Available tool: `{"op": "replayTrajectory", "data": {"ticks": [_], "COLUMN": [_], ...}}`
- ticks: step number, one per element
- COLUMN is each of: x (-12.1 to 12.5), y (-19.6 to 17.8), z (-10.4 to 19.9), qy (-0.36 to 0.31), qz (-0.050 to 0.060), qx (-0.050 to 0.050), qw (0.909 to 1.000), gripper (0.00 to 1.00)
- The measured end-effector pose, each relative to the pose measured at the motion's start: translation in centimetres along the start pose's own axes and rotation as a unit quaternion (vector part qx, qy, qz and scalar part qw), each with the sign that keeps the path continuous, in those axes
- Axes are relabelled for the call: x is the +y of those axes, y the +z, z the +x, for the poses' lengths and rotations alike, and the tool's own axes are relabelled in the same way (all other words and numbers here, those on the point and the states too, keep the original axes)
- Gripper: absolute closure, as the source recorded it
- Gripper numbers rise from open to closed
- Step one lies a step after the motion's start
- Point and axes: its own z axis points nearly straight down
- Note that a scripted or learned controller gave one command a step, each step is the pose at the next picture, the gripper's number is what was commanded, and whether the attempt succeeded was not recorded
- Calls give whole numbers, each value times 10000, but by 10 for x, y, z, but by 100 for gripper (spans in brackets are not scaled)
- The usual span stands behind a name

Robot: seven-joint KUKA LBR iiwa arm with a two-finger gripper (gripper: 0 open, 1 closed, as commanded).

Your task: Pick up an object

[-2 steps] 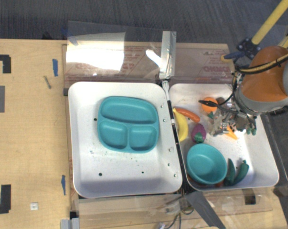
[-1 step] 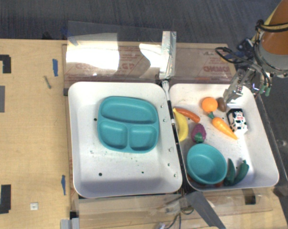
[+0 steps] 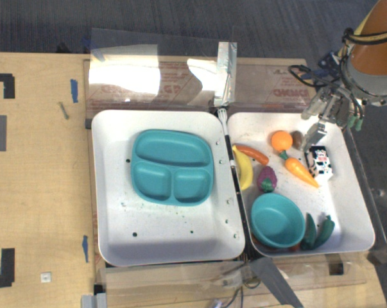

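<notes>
My gripper (image 3: 311, 126) hangs over the back of the right bin (image 3: 353, 201), open, with nothing between its fingers. Just below it lie a small orange (image 3: 282, 140), a carrot (image 3: 301, 171) and a black-and-white toy (image 3: 319, 162). A small brown item (image 3: 298, 138) sits between the orange and the gripper. Further left in the same bin are a yellow banana (image 3: 244, 171), a red pepper (image 3: 251, 153) and a purple vegetable (image 3: 266, 179). A teal bowl (image 3: 278, 219) stands at the front, with a dark green vegetable (image 3: 321, 230) beside it.
The left bin (image 3: 110, 191) holds a teal divided plate (image 3: 172, 166). A clear panel with a taped strip (image 3: 226, 69) stands behind both bins. The wooden bench (image 3: 33, 172) stretches away to the left.
</notes>
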Motion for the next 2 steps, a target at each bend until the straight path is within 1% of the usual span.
{"op": "replayTrajectory", "data": {"ticks": [1,2], "x": [-44,-20], "y": [129,138], "z": [41,55], "qy": [-22,340], "qz": [12,2], "qx": [80,-5], "qw": [10000,9994], "gripper": [0,0]}}
